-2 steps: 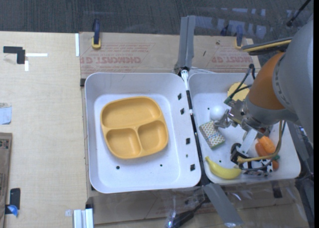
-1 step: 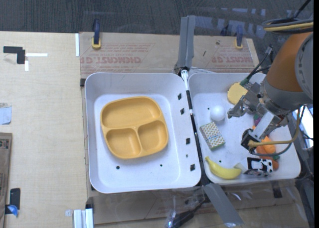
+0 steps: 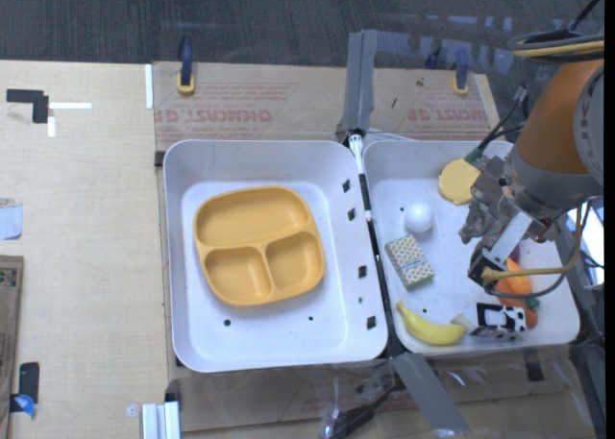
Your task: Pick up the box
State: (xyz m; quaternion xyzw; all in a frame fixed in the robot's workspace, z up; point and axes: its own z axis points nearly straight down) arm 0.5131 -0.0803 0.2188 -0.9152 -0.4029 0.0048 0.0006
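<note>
Nearest me in the right bin (image 3: pixel 384 235): banana (image 3: pixel 430 329) along the front wall, with a small black-and-white item (image 3: pixel 500 320) to its right that I can't identify. An orange fruit-like thing (image 3: pixel 516 284) is just behind that.

Next back is the box (image 3: pixel 408 261), in the left-centre of the right bin. It lies flat, turned at an angle to the walls, clear of the banana in front and the white ball (image 3: pixel 418 217) behind. Nothing touches it.

The gripper (image 3: pixel 476 231) hangs over the same bin to the box's right, near it but not over it. I can't tell how far open it is, and I see nothing held.

Farthest back is a yellow round piece (image 3: pixel 459 181) by the rear wall. The left bin (image 3: pixel 183 235) has a yellow divided plate (image 3: pixel 258 243).

My read on the box: small printed carton, likely light, stiff enough but crushable if squeezed hard, with a slick surface. I'd rotate the wrist to match its angle, come straight down and pinch across the short width at mid-length. There's room on both long sides. The main risk is nudging it toward the ball or having it slip out on the lift.
</note>
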